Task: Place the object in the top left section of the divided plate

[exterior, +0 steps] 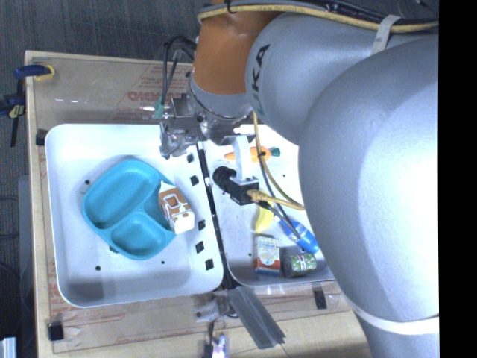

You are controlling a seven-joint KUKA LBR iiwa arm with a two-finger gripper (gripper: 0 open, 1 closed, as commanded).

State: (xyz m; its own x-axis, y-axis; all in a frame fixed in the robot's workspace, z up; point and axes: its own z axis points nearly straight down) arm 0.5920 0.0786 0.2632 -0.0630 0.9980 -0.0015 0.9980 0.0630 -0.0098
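Observation:
A blue divided plate (124,206) lies in the left white bin (67,271). A small white and orange box (176,210) rests on the plate's right rim, half over the bin floor. My gripper (171,146) hangs above the left bin's upper right part, a little above and right of the plate. It is apart from the box, and I see nothing between its fingers.
The right bin (246,278) holds a yellow piece (262,218), a blue object (301,239), an orange-labelled carton (266,254), a dark green can (299,263) and an orange item (260,154). The big grey arm covers the right side. A blue clamp (30,71) sits at the bench's far left corner.

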